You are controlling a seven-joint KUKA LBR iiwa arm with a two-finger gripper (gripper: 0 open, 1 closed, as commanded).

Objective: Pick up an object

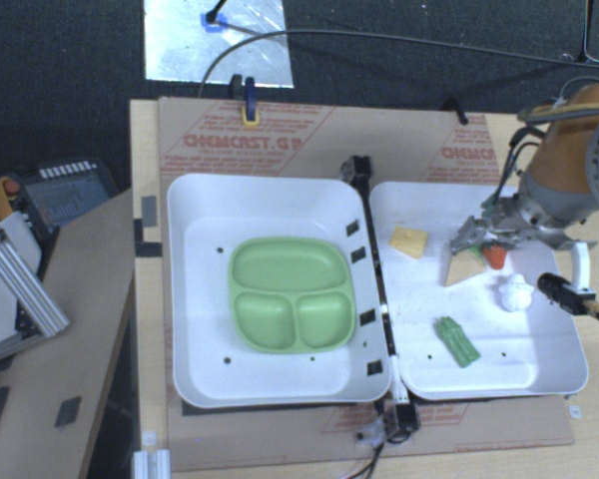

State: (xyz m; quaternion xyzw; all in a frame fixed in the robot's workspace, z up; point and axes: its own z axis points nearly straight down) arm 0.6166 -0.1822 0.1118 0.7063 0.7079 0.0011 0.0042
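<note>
1. Here, the grey two-finger gripper (486,239) hovers low in the right white bin (539,372), above a small red-orange object (494,257).
2. Jaw state: cannot tell.
3. Risk, judged: nudging the neighbouring tan wedge (461,267), spoiling the grasp.

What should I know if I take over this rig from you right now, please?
Gripper: low in the right bin, over a tan wedge and a small red piece; I cannot tell its state, and no grasp is confirmed.
Things: yellow block at the right bin's upper left, white lump to the right, green stick near the front. Green divided plate sits in the left bin.
Done: the arm is down among the objects.
Left: grip one and lift it.
</note>
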